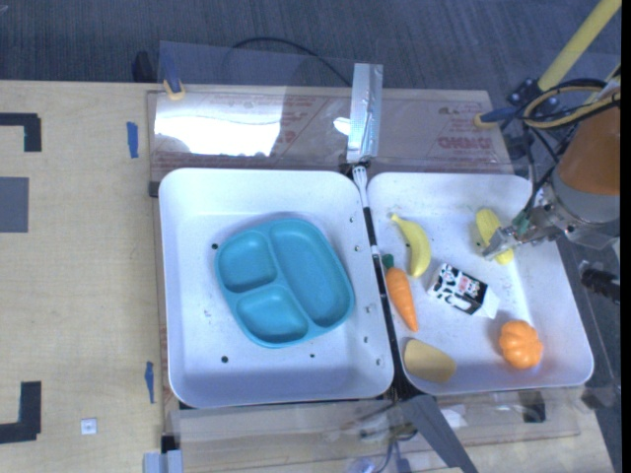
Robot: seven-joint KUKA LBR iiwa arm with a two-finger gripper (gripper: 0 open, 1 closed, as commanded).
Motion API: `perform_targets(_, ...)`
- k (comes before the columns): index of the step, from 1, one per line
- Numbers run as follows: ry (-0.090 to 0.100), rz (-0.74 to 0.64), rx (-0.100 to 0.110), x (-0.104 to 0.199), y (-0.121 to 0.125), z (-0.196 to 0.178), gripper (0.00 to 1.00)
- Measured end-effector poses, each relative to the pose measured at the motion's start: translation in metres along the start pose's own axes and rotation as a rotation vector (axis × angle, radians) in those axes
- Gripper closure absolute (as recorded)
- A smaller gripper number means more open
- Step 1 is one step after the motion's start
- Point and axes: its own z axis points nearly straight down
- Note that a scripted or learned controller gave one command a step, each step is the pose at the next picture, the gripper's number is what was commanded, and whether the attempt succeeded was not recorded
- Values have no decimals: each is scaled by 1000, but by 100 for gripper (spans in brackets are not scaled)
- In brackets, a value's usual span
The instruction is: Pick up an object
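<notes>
The approach step is in hand, nothing lifted. The arm's end effector [515, 235] sits low in the right white bin [577, 308], at the small yellow curved piece [488, 229] near the bin's far right corner. Whether it is spread or pinching cannot be told. The next move likely calls for closing squarely on that piece, then rising clear of the yellow banana [413, 244].
</notes>
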Motion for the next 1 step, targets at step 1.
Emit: perform_targets(1,-4,-96,-1,85,12,-99,100)
